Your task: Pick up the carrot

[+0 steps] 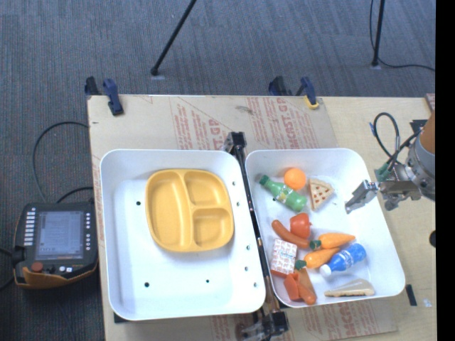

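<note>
My desk (213,116) carried two white bins above grey carpet. The left bin (121,275) held a yellow divided plate (190,209); the right bin (384,212) was crowded with toy food. My end effector (361,196) hovered open and empty over its right rim. The carrot (333,241), orange and green-capped, lay mid-bin beside a blue bottle (344,258).

The bench (206,119) carries two white bins side by side, the left bin (121,261) and the right bin (387,219). Blue clamps (112,94) grip its far edge near both far corners.
</note>
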Controlling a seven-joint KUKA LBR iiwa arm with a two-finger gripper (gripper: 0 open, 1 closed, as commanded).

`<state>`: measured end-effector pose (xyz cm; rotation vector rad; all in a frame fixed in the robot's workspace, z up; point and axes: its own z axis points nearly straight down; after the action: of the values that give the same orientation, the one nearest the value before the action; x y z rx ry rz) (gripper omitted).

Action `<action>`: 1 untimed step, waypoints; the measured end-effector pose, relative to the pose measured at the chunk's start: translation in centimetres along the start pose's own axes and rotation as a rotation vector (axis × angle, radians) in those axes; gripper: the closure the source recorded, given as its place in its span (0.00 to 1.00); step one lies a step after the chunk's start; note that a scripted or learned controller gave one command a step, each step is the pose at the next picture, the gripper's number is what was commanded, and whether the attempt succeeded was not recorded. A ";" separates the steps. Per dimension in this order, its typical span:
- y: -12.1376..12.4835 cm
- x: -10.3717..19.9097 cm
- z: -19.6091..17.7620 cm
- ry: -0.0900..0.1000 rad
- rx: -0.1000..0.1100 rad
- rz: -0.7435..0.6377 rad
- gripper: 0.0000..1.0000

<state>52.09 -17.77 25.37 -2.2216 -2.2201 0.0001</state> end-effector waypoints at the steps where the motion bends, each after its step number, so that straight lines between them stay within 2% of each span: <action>1: -2.1 0.2 14.6 0.002 0.003 -0.213 0.00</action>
<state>50.00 -17.58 10.73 -1.9705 -2.4408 0.0009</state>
